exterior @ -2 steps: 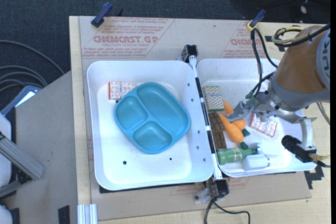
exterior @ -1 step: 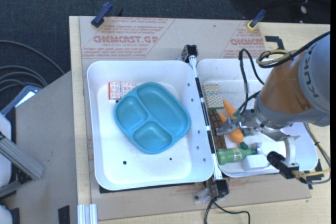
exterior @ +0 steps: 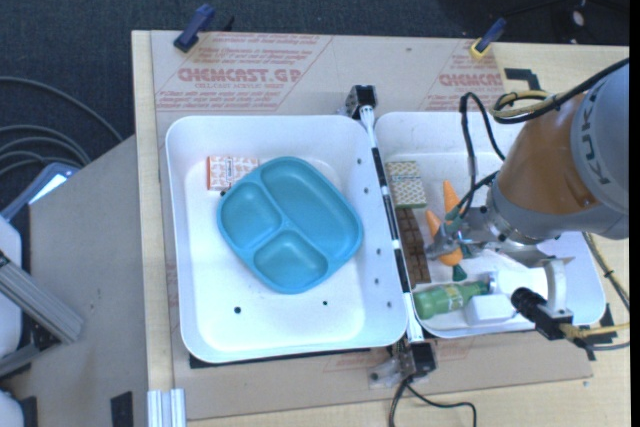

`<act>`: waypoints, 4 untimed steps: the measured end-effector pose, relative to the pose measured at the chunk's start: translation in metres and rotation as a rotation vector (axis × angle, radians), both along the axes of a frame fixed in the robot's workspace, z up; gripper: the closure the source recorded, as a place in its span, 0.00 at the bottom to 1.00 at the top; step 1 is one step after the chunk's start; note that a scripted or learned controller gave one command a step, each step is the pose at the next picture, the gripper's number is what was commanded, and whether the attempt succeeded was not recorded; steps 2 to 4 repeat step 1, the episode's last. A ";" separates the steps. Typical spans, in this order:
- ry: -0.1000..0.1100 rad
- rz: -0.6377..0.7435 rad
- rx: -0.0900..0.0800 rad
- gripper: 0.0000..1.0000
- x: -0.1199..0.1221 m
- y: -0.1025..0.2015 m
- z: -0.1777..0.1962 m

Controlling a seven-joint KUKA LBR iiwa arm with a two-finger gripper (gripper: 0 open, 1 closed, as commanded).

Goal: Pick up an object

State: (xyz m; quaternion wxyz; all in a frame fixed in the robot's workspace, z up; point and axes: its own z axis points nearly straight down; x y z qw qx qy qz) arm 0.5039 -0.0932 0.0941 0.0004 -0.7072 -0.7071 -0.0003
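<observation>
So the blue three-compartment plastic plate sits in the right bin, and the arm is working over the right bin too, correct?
Not quite. The camera view shows the blue three-compartment plastic plate in the left bin. The arm is indeed over the right bin.

Grey arm (exterior: 590, 155) reaching in from right, orange band (exterior: 535, 160) sitting just above wrist. Wrist angling down and leftward. Gripper (exterior: 448, 245) hanging at arm's lower-left end, pointing down and left. Cables (exterior: 480, 130) looping along arm above wrist. Finger spacing unclear, too small and cluttered to read.
</observation>
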 end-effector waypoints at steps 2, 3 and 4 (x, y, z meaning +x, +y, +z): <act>0.000 0.001 0.000 1.00 0.011 0.072 0.090; 0.000 0.001 0.000 1.00 0.011 0.072 0.090; 0.000 0.001 0.000 1.00 0.011 0.072 0.090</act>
